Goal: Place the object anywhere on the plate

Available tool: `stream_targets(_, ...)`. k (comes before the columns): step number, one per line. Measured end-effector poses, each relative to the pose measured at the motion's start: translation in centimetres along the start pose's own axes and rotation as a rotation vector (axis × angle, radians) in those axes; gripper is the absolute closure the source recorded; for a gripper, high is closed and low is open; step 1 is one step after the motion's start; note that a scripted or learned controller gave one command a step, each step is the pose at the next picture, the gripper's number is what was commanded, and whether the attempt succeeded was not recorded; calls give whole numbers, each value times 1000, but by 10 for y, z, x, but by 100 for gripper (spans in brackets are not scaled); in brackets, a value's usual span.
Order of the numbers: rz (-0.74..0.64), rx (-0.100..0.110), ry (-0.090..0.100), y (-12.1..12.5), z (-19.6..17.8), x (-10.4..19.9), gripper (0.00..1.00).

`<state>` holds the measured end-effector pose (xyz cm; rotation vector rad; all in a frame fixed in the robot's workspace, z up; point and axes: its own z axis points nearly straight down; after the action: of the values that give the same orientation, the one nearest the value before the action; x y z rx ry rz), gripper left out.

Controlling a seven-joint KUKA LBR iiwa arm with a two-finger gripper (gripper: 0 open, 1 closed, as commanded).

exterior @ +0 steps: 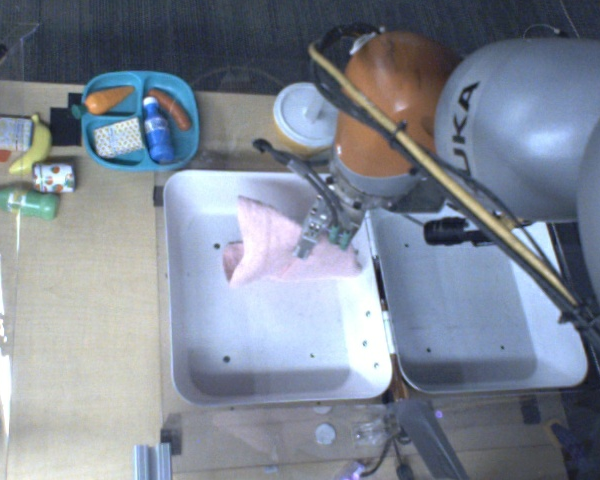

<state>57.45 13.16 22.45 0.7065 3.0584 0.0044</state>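
At far left on the worktop (80, 298) lie a red-and-white carton (5, 135), a banana (34, 146), a small printed can (54, 177) and a green bottle (22, 202). Next, a blue divided plate (183, 103) holds an orange carrot-like piece (111, 99), a blue bottle (158, 130), an orange-red sausage shape (179, 113) and a patterned white item (117, 138). Further right, the left white bin (205, 368) contains a crumpled pink cloth (265, 248), well apart from the plate. Over the cloth's right part hangs the claw (318, 236); whether it is apart, together or clamped cannot be told. Behind stands a lidded cup (302, 116). Rightmost is the second white bin (480, 348).
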Motion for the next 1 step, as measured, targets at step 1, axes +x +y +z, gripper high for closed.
stream_targets(1, -400, -3, -3, 45, -2, 25, 100)
